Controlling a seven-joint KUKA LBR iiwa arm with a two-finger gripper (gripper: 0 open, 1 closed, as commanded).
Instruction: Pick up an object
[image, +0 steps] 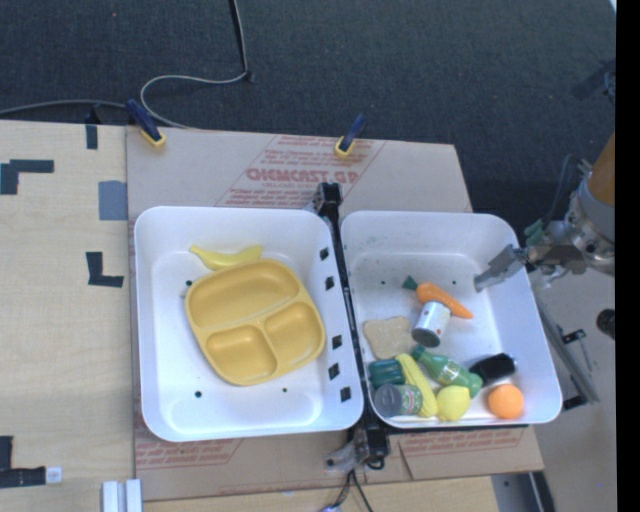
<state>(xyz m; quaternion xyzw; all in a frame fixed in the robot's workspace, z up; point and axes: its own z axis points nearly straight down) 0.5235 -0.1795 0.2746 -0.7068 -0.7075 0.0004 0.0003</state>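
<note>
One fixed overhead camera looks down obliquely on both bins (150, 330).

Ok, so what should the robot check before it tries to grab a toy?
1. Toys in the right bin: ok; carrot, can and orange are there.
2. Gripper above that bin: ok, at its right rim.
3. Gripper holding nothing: cannot tell.
4. Easy target: ok; the carrot lies nearest, with bare floor around it.
5. Crowding: not ok at the front, where the toys touch.
6. Left bin: ok, yellow tray lies apart.
</note>
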